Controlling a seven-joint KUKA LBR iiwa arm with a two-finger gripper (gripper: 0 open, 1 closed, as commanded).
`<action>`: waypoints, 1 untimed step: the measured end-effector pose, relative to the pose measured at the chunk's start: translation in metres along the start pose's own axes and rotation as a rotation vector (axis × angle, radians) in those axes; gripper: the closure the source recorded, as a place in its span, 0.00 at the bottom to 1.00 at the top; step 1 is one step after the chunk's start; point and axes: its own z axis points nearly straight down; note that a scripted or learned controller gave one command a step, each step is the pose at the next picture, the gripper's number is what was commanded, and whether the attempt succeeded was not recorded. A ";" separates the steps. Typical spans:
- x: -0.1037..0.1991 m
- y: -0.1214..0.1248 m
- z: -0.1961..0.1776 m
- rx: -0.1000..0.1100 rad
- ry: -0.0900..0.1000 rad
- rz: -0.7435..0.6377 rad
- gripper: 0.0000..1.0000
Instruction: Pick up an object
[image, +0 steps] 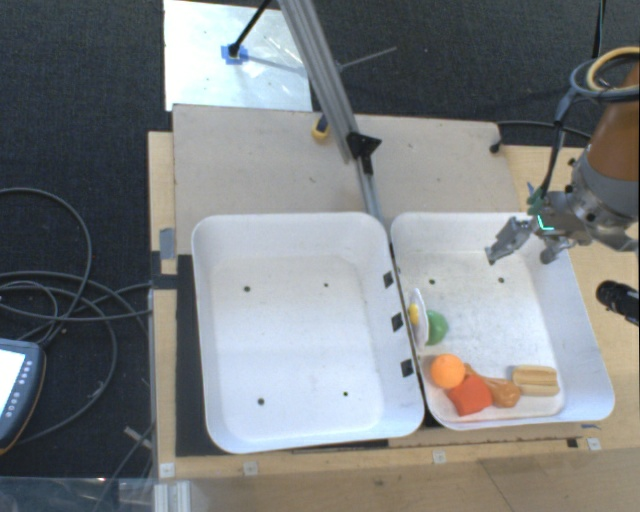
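Objects for picking lie clustered in the right bin (575, 330)'s near corner: a tan bread-like stick (535, 379), long axis across the bin, a red block (469, 397), an orange ball (447, 371), a small green ball (436, 326). All sit toward the camera from the end effector (530, 243), which hovers released, holding nothing, over the bin's far end.
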 end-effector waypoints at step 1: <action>0.000 0.001 -0.002 -0.004 -0.001 0.001 0.00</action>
